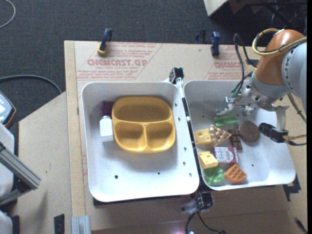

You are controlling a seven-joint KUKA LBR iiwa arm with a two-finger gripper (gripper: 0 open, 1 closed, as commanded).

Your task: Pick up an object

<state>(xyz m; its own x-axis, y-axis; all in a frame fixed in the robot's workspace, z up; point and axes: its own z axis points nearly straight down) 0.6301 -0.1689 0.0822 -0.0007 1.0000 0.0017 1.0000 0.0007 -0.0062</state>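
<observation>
My gripper [237,106] hangs low over the back of the right bin [275,172], just above a green pod [225,121]. I see nothing held in it. In front of it lie a round brown cookie [249,131], a chocolate bar [236,141], a patterned cracker [219,134] and a yellow cheese wedge [203,137]. Nearer the front edge are a second cheese wedge [208,159], a pink and white box [225,154], an orange waffle [235,174] and a green leafy piece [215,176].
The left bin [136,182] holds a yellow divided plate [144,123], with a white bottle [106,128] and a small purple thing [107,106] at the plate's left. The wall between the bins [187,126] stands close to the toys.
</observation>
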